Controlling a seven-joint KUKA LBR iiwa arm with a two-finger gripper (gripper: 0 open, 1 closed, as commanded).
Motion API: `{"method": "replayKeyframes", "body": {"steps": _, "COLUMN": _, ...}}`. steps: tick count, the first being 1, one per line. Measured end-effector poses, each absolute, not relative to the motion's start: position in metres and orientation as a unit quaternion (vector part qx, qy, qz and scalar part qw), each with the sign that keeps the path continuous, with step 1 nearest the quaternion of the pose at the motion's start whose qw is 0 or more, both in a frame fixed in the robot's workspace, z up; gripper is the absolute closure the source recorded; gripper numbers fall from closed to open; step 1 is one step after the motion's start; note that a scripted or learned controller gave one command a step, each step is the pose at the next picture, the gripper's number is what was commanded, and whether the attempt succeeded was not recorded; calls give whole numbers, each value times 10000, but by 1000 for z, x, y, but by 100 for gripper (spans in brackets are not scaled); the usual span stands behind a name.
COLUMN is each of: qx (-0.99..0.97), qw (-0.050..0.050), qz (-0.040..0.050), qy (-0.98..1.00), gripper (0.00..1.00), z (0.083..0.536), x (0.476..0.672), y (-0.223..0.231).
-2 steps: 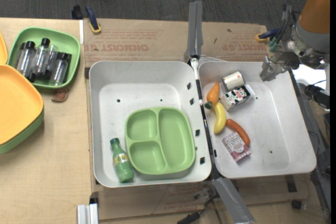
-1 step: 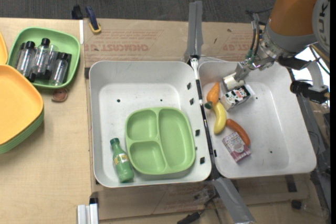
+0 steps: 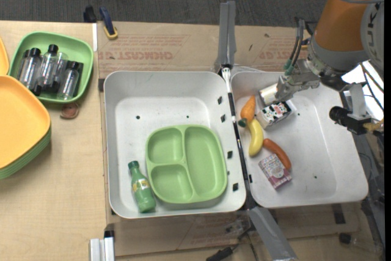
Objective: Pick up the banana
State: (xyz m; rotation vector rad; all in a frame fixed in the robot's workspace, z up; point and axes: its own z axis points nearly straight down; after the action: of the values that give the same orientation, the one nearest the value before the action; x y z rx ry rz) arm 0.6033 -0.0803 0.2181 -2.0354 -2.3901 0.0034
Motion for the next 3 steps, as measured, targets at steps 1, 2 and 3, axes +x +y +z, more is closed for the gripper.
{"method": "replayKeyframes", "body": {"steps": 1, "qx": -7502, "qw": 8, "qz": 15, "qy": -6613, "gripper": 100, "z": 254, "x": 557, "y": -114}}
{"method": "replayKeyframes", "body": {"steps": 2, "qx": -7279, "qw": 0, "qz": 14, "qy": -6857, "gripper": 100, "z": 317, "x": 605, "y": -117}}
{"method": "replayKeyframes", "body": {"steps": 3, "qx": -6362, "qw": 8, "qz": 13, "qy": -7715, "gripper": 100, "z": 251, "x": 642, "y": -55}}
